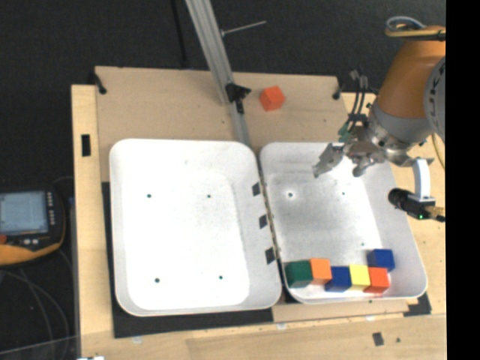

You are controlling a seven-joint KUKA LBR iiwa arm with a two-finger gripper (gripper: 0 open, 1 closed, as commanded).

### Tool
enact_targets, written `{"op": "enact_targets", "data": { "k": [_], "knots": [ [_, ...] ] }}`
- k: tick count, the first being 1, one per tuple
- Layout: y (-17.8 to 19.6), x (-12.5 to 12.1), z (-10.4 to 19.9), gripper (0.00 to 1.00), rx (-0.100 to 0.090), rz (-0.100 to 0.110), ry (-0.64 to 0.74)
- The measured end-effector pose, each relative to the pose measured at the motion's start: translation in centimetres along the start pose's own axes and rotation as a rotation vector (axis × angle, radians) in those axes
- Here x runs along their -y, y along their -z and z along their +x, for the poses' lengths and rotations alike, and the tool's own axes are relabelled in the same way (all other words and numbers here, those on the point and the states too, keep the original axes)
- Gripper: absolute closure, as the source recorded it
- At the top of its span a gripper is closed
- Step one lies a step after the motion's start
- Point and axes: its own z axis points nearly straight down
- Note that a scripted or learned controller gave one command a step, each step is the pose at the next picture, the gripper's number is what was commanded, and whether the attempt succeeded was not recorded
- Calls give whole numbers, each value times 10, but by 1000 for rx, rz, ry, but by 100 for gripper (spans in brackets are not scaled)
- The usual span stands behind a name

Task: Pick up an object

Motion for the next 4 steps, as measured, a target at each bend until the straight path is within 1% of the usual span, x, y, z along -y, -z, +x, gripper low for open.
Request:
{"op": "enact_targets", "data": {
  "k": [1, 2, 3, 4],
  "knots": [
    [-124, 65, 4, 0, 1, 6, -8],
    [-122, -20, -6, 0, 1, 2, -2],
    [-94, -32, -18, 0, 1, 4, 0],
    [-11, 29, 10, 0, -2, 3, -5]
  ]
}}
